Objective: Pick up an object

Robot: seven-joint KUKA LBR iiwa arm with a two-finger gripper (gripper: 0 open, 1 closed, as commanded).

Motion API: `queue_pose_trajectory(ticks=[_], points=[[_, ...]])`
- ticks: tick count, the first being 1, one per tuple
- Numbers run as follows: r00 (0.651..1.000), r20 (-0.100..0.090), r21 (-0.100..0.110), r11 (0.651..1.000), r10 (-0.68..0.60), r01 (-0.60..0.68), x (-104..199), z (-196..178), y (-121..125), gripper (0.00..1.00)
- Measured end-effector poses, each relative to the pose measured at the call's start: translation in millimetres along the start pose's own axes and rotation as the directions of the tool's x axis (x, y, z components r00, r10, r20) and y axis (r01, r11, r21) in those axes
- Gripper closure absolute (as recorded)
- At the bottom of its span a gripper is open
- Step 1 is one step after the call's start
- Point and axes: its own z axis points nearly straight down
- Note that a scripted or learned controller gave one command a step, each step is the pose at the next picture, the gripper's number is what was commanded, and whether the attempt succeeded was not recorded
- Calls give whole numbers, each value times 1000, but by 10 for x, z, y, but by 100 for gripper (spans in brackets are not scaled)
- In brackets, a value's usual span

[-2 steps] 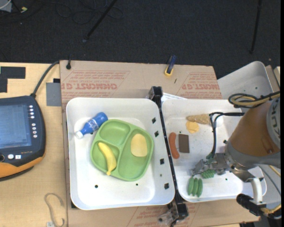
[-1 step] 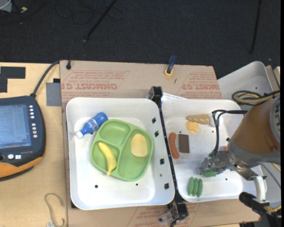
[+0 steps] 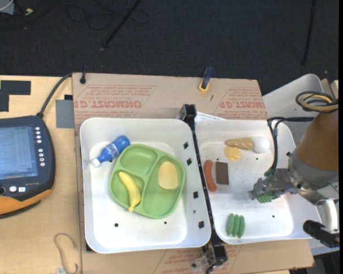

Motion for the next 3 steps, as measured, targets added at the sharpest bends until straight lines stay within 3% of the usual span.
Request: queue_pose_trajectory(ticks=[1, 2, 3], points=[[1000, 0, -1, 1000, 0, 0, -45, -623, 1, 100], [1000, -1, 3, 1000, 0, 0, -56, -663, 0, 100], [1000, -2, 3, 1000, -5, 5, 483, -701, 247, 100]])
